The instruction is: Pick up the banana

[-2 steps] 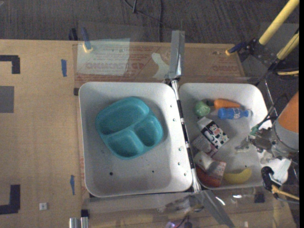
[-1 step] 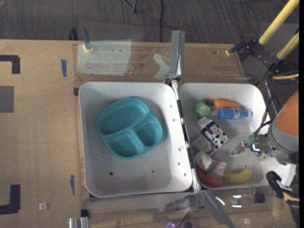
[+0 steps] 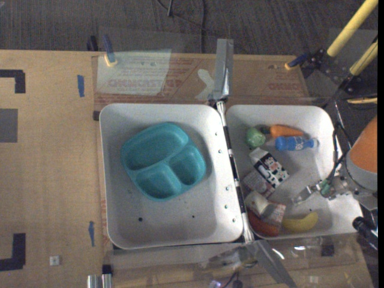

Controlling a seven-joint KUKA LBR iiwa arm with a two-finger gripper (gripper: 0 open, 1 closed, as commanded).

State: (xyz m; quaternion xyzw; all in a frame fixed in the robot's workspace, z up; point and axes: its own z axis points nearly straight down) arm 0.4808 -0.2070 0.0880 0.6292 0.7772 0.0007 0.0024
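While our arm reaches in from the right, we see the tool [image 3: 303, 195] low over the right bin [image 3: 321, 117], with its thin metal fingers pointing to the left. We cannot tell if those fingers are spread apart or pressed together, because they look small and blurry. We see nothing between them. The banana [image 3: 302, 222] lies just below the tool, near the front edge of the same bin, flat on the white floor and apart from the tool. Right beside the banana, on the side away from our arm, sits a small red bowl [image 3: 262, 225] with a little packet [image 3: 268, 208] over it. Up and to the left of the tool lies a black and white carton [image 3: 269, 167], tilted. Farther up from the tool we see a blue bottle [image 3: 294, 143] lying on its side, an orange carrot [image 3: 287, 130] just behind it, and a green round thing [image 3: 255, 137] next to them. Far to the left of the tool, across the middle wall, the left bin [image 3: 114, 179] holds a teal plate [image 3: 163, 159] with three parts. Both bins sit on the brown worktop [image 3: 48, 161]. The orange band [image 3: 367, 150] on our arm is up and to the right of the tool.
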